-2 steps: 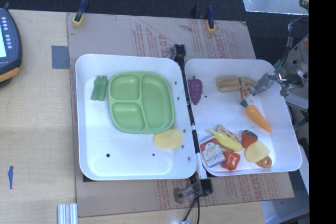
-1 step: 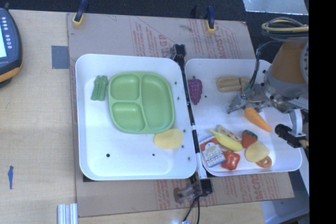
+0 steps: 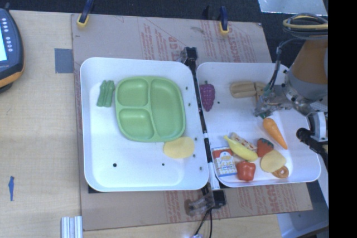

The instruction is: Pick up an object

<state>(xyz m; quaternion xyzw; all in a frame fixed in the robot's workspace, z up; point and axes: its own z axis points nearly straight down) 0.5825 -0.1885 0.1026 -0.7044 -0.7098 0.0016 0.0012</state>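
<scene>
Orange carrot (image 3: 274, 132) is lying just below the tool (image 3: 266, 104); tool's grip state is reading as indeterminate.

One fixed camera looked down at a slant on both bins (image 3: 89, 120) — the arm (image 3: 308, 67) entered from the right.

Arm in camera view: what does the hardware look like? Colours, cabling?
The arm is a bulky rounded grey body with a broad orange band above the wrist. A yellow-and-black cable loop sits on top. The gripper is a small grey metal assembly with thin dark wires running to it.
</scene>
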